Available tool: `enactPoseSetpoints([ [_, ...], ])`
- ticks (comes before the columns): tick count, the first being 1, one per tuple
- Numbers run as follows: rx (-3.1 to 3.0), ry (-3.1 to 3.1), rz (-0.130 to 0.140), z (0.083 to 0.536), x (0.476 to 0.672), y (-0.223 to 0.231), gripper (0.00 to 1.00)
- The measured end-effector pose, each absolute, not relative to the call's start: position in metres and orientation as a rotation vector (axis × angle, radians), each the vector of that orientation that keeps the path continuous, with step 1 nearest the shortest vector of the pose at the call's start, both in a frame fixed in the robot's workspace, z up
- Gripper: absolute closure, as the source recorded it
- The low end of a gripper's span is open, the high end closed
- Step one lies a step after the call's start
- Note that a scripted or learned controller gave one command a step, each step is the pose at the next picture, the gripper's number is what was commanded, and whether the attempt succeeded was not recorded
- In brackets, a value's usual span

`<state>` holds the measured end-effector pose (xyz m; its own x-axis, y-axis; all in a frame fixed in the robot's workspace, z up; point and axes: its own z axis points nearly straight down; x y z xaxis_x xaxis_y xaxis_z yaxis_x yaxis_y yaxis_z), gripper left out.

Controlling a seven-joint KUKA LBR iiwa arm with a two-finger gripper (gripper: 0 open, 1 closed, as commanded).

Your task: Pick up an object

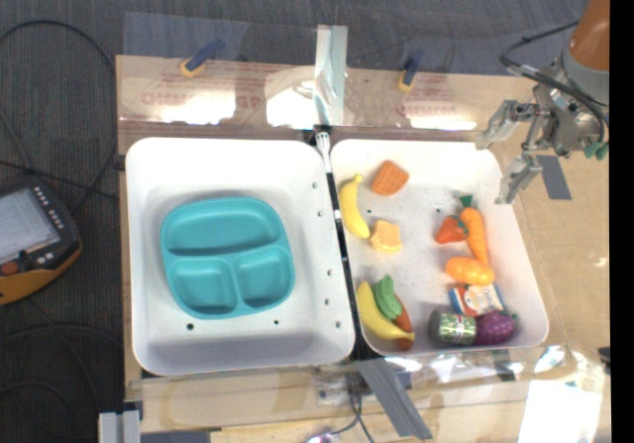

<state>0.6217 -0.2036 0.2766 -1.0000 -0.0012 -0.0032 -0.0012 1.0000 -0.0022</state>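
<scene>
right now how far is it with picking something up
Nothing looks done yet. The gripper hangs open over the upper right corner of the right bin, with nothing between its fingers. All the toy food lies in that bin, such as the carrot, the upper banana and the orange wedge. The teal tray sits in the left bin. Left to do: come down, close on one item and lift it.

Evenly and brightly lit from above. Blown-out glare on the plastic sheet left of the claw, more along the worktop front edge. Soft shadows only. Slightly grainy, mildly soft throughout.
</scene>
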Motion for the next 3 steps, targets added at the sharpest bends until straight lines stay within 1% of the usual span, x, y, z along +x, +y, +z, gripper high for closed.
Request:
enactPoseSetpoints([
  [1,-0.171,3.137,-0.002,0.148,0.585,-0.179,0.0],
  [2,-0.172,3.125,-0.006,0.096,0.524,-0.171,0.0],
  [3,-0.177,3.128,-0.01,0.105,0.524,-0.17,1.0],
])
